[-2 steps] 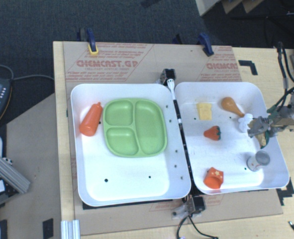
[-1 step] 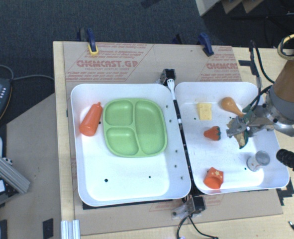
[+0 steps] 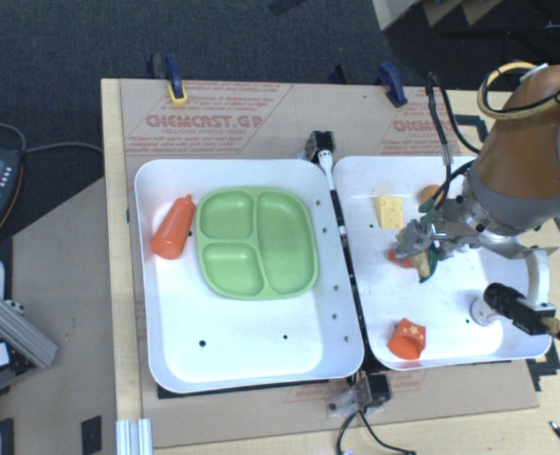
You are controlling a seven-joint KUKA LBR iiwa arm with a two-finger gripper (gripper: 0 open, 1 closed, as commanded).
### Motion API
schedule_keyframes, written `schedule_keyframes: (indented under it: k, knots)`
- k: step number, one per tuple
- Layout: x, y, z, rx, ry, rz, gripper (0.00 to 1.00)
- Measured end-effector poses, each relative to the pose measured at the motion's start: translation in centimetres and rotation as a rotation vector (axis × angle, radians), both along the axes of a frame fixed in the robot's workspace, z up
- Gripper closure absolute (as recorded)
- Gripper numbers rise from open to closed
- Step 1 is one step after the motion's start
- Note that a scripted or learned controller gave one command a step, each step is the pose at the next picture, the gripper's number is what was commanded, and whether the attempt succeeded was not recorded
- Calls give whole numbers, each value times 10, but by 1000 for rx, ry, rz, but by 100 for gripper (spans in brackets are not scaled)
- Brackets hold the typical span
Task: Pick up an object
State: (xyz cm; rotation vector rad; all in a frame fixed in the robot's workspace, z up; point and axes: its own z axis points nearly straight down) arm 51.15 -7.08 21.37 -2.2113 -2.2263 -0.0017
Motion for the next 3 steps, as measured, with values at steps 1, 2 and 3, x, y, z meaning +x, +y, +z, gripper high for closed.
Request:
schedule_keyframes:
  k: [1,2,3]
  knots:
    - [19,36,21,-3,-6,-2,100]
    - [14,28,3,-3,2,-8,100]
    - [22,43,14,-4,-4,-4,100]
